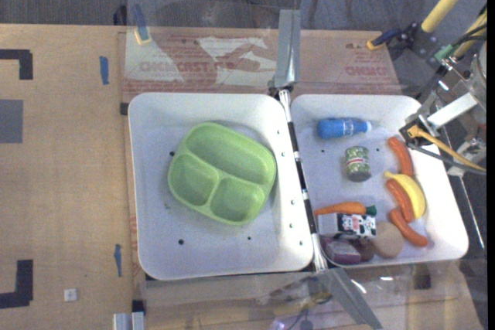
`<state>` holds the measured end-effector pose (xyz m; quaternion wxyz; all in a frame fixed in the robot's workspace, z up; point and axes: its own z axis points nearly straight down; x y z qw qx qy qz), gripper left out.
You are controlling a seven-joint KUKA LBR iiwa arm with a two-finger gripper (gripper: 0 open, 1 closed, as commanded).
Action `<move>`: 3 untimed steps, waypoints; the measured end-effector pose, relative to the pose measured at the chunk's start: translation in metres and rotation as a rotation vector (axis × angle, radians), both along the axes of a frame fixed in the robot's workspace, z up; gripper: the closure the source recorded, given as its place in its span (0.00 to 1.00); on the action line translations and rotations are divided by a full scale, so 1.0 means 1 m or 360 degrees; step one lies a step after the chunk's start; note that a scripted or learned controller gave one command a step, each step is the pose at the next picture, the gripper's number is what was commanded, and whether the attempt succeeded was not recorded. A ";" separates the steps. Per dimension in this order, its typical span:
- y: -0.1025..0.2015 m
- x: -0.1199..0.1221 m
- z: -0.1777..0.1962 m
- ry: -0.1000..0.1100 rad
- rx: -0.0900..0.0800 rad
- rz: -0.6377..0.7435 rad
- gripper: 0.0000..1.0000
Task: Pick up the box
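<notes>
In the camera view, the small box [357,225] with a dark printed face lies near the front edge of the right bin [456,243], just below a carrot [340,209] and beside a purple onion [348,250]. The tool [433,120] hangs over that bin's right edge; I cannot tell its state. A green divided tray [222,173] fills the left bin [147,189].

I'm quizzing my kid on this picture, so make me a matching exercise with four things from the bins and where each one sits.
Things:
1. green tray
2. blue bottle
3. banana
4. box

Places:
A. far end of the right bin
B. right bin, near end, just below the carrot
C. left bin
D. right bin, between two orange sausages

Pairs: 1-C, 2-A, 3-D, 4-B
</notes>
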<state>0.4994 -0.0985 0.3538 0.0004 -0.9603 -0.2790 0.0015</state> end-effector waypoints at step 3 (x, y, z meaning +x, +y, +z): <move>0.009 0.104 -0.248 -0.0001 0.0001 -0.0427 0.00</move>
